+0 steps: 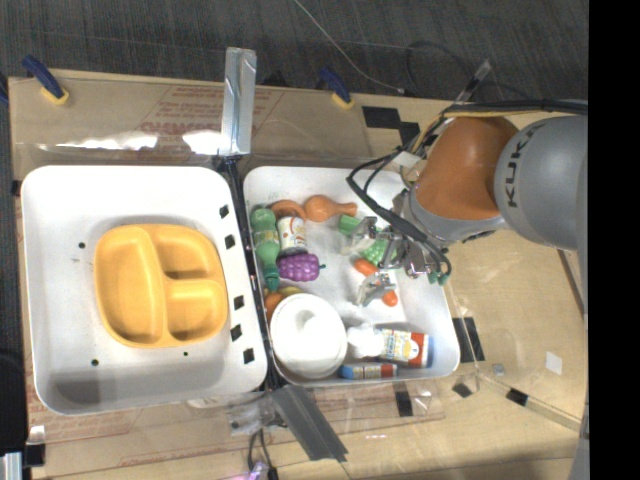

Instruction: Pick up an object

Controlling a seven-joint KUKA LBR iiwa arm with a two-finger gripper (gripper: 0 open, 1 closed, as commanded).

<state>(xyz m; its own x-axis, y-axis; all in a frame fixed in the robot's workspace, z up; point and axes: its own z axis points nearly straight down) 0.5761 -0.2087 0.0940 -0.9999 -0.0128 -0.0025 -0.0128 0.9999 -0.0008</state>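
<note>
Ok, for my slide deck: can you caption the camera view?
KUKA arm's hand lowered into the cluttered right bin among toy foods; yellow divided tray sits in the left bin.

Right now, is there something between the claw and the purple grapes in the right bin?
Nothing visible stands in the gap. The claw is over the right bin, right of the purple grapes, with bare bin floor between them. A small orange piece lies close by the claw, and the white bowl sits below the grapes.
</note>
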